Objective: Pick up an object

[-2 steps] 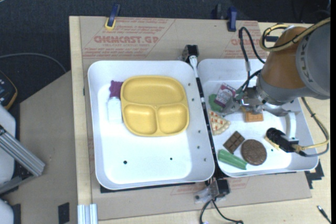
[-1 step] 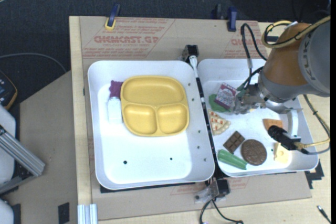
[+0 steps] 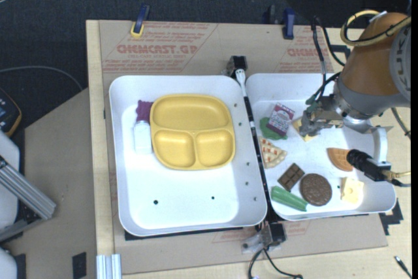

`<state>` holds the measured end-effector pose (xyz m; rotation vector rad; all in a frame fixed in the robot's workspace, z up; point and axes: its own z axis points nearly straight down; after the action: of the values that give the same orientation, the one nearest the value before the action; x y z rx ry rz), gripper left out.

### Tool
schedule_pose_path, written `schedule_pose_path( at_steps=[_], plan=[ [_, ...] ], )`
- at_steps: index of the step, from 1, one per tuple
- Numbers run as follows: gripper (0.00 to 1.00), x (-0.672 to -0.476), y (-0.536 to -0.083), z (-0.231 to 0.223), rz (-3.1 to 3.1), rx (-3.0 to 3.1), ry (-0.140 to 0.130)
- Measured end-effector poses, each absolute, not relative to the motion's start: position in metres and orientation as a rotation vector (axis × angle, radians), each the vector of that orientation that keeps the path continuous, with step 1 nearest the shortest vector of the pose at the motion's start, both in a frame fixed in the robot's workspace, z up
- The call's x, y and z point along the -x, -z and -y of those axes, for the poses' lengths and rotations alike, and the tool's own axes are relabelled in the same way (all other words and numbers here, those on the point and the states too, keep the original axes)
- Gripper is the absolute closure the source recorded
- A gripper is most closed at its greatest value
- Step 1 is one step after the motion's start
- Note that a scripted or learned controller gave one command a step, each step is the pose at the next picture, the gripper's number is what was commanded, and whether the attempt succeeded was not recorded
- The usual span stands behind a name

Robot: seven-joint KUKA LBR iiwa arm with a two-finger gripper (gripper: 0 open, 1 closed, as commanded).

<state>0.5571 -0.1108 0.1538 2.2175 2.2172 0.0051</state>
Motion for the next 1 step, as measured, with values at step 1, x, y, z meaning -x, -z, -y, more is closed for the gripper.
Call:
schedule_pose_path(
  at_steps=[1],
  plan=[
    [1.0,-0.5623,-0.2163,0.1053,-2.218,-2.214,-0.008]
  ],
)
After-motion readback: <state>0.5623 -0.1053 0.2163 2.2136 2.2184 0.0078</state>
